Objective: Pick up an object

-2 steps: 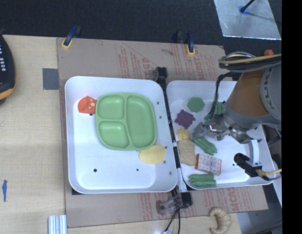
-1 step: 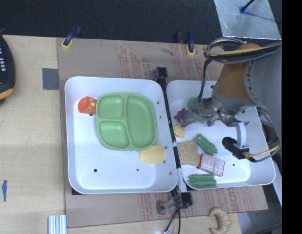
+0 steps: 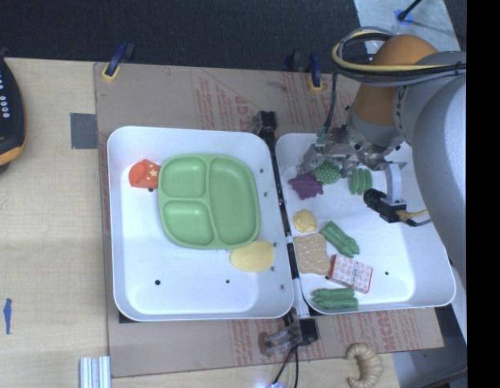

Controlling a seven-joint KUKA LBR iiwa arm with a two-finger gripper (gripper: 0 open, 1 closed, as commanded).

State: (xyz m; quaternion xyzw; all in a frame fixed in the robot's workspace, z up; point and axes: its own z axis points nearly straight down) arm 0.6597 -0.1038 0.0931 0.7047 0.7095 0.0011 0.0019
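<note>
My gripper point(image 3: 337, 157) hangs over the far end of the right bin point(image 3: 419, 281), just above a green leafy toy point(image 3: 326, 173). A purple toy point(image 3: 305, 187) lies beside that one on the left, and a green cucumber-like piece point(image 3: 359, 181) on the right. Nearer the front are a small yellow piece point(image 3: 304, 221), a green pepper-like piece point(image 3: 340, 238), a tan cracker point(image 3: 311, 253), a red and white packet point(image 3: 350, 273) and a green bean pod point(image 3: 334, 299). Nothing shows between the gripper and the toys that tells of a hold.
The left bin point(image 3: 136, 289) holds a green divided plate point(image 3: 209, 200), a red toy point(image 3: 144, 174) at its far left and a yellow lemon-like piece point(image 3: 252, 256) at the plate's near edge. A tan curled object point(image 3: 364, 364) lies on the bench in front of the right bin.
</note>
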